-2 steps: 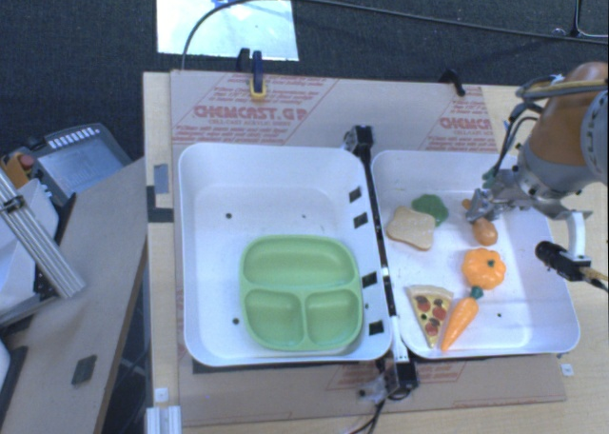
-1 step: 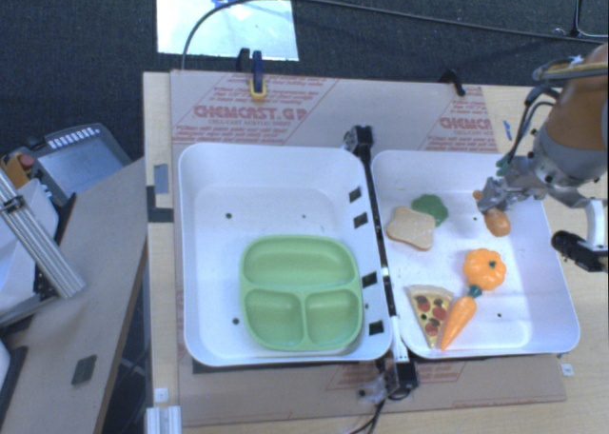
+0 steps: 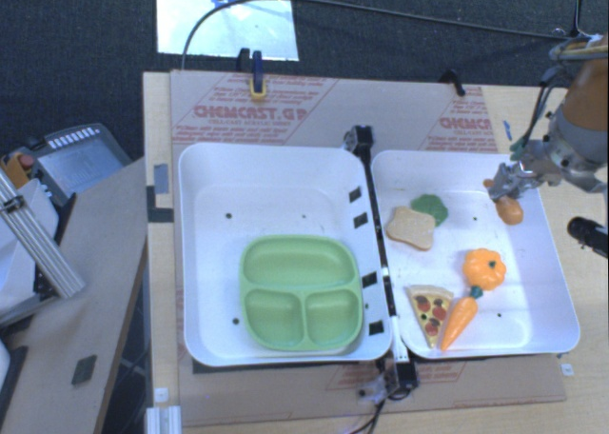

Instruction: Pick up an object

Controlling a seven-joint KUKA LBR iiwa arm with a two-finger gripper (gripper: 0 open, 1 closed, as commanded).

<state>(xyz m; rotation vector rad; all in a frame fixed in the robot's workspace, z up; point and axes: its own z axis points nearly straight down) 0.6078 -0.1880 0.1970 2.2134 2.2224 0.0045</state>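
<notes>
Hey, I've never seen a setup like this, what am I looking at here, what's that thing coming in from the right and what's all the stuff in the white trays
This is one photo from a camera fixed above a bench, looking down at a slant. The grey machine on the right with the orange band is a robot arm; its job is to pick up an object. At its end is a two-finger gripper, low over the far right part of the right white bin. A small orange item sits right at the gripper, but I cannot tell whether it is gripped. The same bin holds toy food: a slice of bread against a green vegetable, an orange pumpkin, a carrot and a pizza slice. The left white bin holds a green divided plate.
</notes>
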